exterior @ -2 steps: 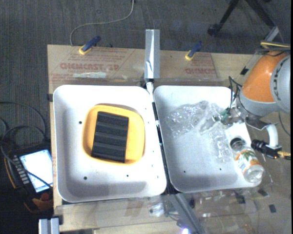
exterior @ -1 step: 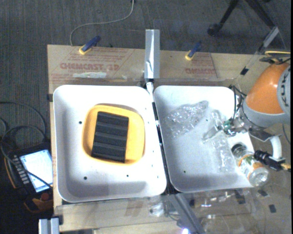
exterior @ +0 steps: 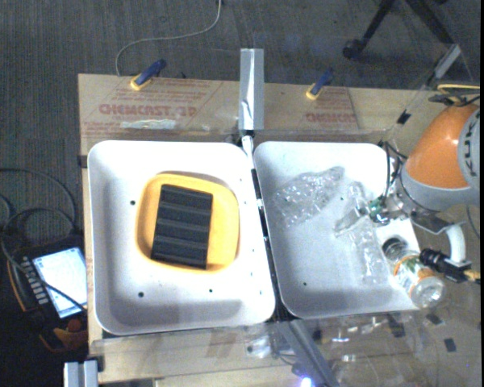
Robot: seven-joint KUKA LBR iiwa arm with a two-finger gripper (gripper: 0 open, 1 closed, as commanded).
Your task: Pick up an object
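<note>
Red lettering reading roughly "CHEMCAST" is printed on the brown protective sheet at the surface's far edge, at about eleven o'clock. A second red imprint at one o'clock is too faint to be read.

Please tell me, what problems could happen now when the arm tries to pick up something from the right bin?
The clear plastic wrap in the right bin is see-through and crumpled, so a grasp may slip or close on nothing. The bottle lies at the bin's right edge, close under the arm, and might get knocked or roll out.
</note>
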